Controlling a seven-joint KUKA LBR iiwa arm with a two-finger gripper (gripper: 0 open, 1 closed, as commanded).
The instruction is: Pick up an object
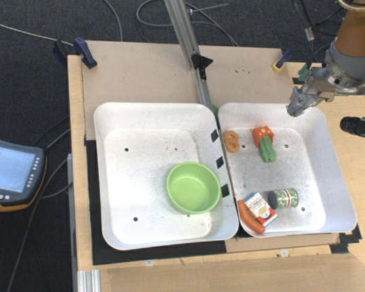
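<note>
White plastic is most of what I see: two shallow bins side by side on the tabletop [146, 59], the left bin [109, 126] and the right bin [334, 163] with their inner rims touching down the middle.

My end effector [296, 106] hangs at the far right corner of the right bin, just over its back rim, below the grey wrist and the orange band of the arm [353, 35]. It is too small and dark for me to tell how it is set, and I can see nothing in its grasp.

In the left bin a green bowl [193, 188] sits upright toward the near right side, close to the shared rim.

The right bin carries the rest. An orange ring-shaped piece [232, 141] lies near the left wall at the back. Just to its right is an orange and red toy [262, 134] touching a green toy vegetable [267, 149] that points toward the near side. At the near edge a small green can [285, 198] lies on its side, next to a little carton [260, 204] with a colourful label, and an orange toy sausage [248, 220] rests against the carton at the near left corner.

All of these are well apart from the end effector.

A metal pole [181, 26] slants across the back of the tabletop, and a teach pendant [11, 174] lies on the floor at the left.
</note>
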